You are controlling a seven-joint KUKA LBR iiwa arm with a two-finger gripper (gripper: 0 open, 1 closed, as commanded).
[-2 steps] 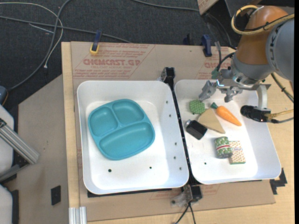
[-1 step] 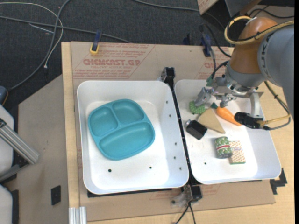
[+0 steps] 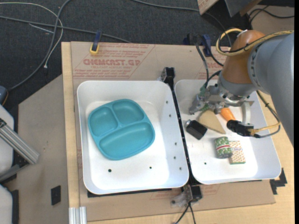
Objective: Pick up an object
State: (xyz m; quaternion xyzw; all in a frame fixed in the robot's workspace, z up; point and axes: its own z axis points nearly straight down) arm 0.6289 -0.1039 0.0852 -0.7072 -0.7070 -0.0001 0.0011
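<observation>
One fixed camera looks down aslant on both bins (image 3: 131, 90).

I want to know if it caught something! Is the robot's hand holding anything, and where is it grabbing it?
It cannot be told. The hand is down in the right bin near the cheese wedge and the orange carrot, but no object shows in its grip.

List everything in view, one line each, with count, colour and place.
bins: 2, white, side by side on the bench
divided plate: 1, teal, in the left bin
black block: 1, black, right bin, near its left wall
wedge: 1, pale tan, right bin, right of the black block
orange piece: 1, orange, right bin, under the arm
patterned packets: 2, green and red on white, right bin, front
cardboard sheet: 1, brown, under the bins
cables: several, light grey, on the dark floor behind
arm: 1, grey with orange band, above the right bin
end effector: 1, dark metal, over the right bin's back
</observation>
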